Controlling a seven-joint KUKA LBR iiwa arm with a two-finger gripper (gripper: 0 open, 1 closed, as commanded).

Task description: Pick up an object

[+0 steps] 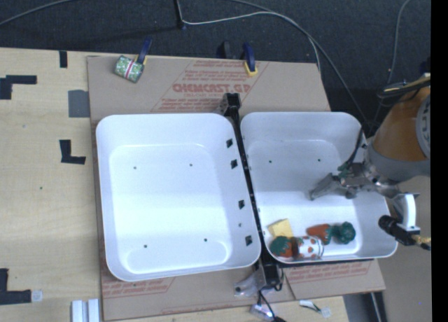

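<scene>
Fixed overhead view. The gripper (320, 190) hangs in the right bin (301, 128), fingers splayed apart and closed on nothing, above bare floor. The candidate objects lie clustered along the bin's near wall: a yellow wedge (281, 228), a green piece (280, 245), a red-and-white piece (308, 246), an orange piece (318, 230) and a teal ball (343, 232). The cluster's long axis runs left to right, parallel to that wall; single orientations are too small to tell. Likely risks: touching pieces may be nudged rather than seized, and the nearby wall may block a finger
</scene>
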